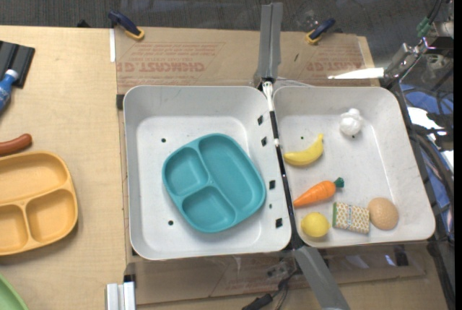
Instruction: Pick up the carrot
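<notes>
Currently you're at pre-approach: the carrot [316,192] lies untouched in the right bin [404,129], low centre, green tip toward 2 o'clock. Banana [304,151] sits near at its 12, lemon [315,225] just beside at 6, a patterned packet [351,217] close at 4, egg [383,214] past that. Jaws: can't tell their state from this view. Next move, I'd judge: come down across the carrot's short axis, keeping clear of lemon and packet.

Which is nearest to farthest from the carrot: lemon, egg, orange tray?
1. Lemon, just below the carrot, in the right bin.
2. Egg, that bin's lower right corner.
3. Orange tray, far left on the bench.
</notes>
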You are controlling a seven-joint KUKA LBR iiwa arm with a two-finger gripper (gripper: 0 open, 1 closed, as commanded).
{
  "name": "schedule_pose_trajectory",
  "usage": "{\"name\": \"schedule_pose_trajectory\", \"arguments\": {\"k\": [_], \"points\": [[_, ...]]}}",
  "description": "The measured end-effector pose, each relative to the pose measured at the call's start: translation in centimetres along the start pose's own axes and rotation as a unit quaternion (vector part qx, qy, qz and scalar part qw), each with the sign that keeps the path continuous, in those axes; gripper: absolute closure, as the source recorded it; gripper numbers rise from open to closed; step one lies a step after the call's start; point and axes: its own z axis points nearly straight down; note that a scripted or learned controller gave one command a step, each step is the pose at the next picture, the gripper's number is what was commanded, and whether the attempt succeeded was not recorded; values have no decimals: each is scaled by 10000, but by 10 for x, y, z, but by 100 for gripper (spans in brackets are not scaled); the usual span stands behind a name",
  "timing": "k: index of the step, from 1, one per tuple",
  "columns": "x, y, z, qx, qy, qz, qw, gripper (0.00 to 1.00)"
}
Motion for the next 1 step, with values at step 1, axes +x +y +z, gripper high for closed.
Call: {"name": "schedule_pose_trajectory", "arguments": {"k": [1], "points": [[63,-40,96,-4,4,-1879,9822,0]]}}
